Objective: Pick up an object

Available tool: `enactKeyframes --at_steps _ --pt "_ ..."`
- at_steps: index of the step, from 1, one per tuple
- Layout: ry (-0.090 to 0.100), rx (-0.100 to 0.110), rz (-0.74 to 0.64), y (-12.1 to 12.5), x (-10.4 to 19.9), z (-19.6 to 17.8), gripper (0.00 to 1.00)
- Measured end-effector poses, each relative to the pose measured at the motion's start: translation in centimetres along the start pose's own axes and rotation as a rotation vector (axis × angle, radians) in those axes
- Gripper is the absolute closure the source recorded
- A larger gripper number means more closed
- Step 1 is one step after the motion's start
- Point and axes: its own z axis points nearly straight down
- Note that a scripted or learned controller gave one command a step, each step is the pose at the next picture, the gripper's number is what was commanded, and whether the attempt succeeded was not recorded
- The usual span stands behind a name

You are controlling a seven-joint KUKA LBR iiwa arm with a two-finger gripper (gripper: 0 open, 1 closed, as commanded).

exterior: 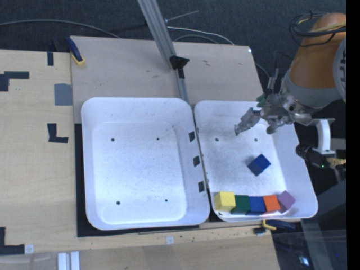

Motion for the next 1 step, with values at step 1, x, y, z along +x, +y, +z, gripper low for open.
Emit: enactKeyframes --at_steps 1 --pt "0.000 0.006 0.003 -4.76 0.85 2.59 0.00"
